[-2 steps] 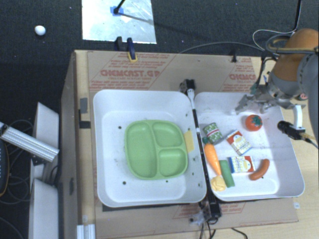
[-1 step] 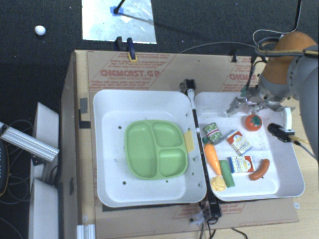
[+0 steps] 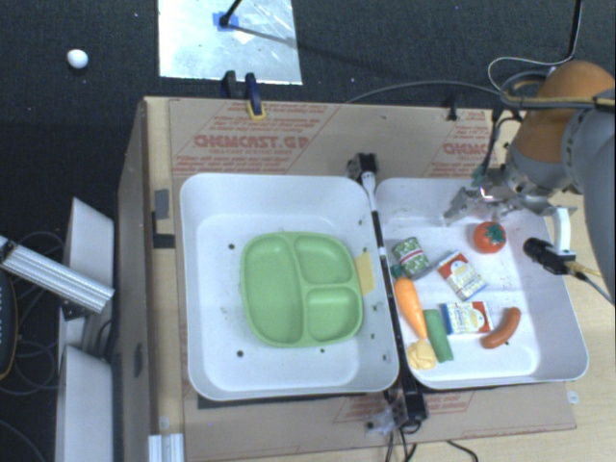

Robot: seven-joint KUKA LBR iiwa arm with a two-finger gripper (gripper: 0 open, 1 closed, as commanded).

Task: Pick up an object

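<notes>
Tomato [image 3: 488, 236] in right bin [image 3: 558, 340] — gripper [image 3: 486, 196] just above it, finger state can't be told; carrot [image 3: 410, 306] lower left of tomato.

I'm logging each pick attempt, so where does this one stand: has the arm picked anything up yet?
Nothing looks picked yet. The two-finger gripper hangs at the far side of the right white bin, just above the red toy tomato with a green stem, with nothing visibly between its fingers. The orange toy carrot, red toy sausage and small printed boxes lie in that bin. Grasping and lifting remain.
</notes>
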